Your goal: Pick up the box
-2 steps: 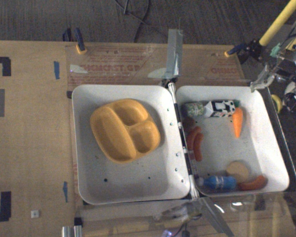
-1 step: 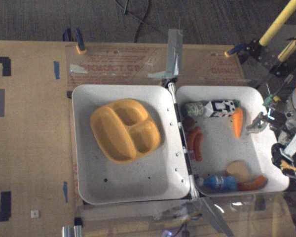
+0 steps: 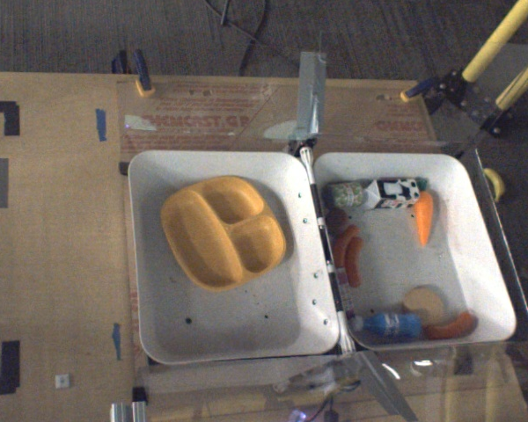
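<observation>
Approach step, grasp not begun: the box (image 3: 378, 192) lies on its side along the right bin's (image 3: 484, 236) far edge, just beside the carrot (image 3: 424, 218); jaw state cannot be told; next move calls for descending over the box.

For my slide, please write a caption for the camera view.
Before the pick: milk box lies beside a carrot in the right bin; yellow divided plate in the left bin.
</observation>
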Robot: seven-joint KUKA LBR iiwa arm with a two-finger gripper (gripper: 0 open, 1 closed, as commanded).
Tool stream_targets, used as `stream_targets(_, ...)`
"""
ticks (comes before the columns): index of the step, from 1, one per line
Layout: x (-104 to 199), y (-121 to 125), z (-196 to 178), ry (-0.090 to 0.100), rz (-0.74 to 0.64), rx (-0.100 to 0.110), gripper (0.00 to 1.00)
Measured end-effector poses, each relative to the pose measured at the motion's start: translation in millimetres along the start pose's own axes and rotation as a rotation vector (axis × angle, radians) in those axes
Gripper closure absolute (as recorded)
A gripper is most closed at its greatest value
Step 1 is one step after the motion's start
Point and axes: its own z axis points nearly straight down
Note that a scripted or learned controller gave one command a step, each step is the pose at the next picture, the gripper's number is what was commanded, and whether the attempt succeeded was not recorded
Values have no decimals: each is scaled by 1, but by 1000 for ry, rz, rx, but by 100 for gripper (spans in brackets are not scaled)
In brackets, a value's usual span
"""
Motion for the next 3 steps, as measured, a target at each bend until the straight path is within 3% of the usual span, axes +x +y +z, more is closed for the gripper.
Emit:
stream_targets(1,55,-68,116,0,78,4,0)
stream_targets(2,36,-60,288,0,275,5,0)
stream_targets(3,16,-39,348,7,291,-2,0)
